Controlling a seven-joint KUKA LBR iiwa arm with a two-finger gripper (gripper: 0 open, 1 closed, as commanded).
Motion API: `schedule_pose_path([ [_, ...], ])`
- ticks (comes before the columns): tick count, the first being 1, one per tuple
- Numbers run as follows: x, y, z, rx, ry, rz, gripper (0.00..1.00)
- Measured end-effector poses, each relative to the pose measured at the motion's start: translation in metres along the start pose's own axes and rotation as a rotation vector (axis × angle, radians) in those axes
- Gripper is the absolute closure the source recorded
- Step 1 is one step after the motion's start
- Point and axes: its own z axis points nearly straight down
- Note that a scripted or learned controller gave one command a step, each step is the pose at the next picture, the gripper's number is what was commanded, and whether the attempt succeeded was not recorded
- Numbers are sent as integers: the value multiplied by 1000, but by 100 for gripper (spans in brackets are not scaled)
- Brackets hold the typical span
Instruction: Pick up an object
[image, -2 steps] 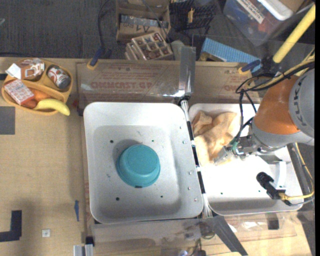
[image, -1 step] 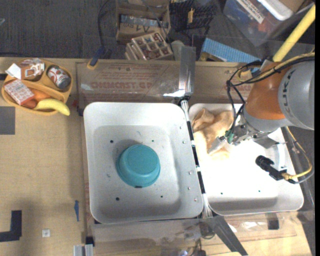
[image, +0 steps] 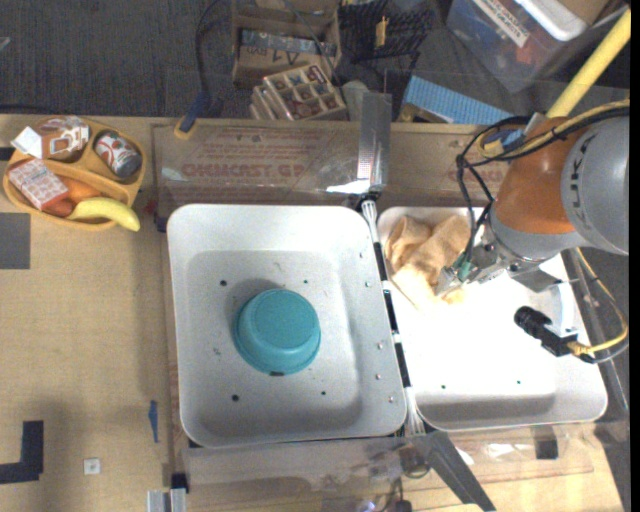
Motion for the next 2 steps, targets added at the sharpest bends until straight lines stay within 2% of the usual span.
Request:
schedule_pose_path([
  [1,0,0,0,0,0,0,0],
  [2,-2,1,-11,-5,-4,2,100],
])
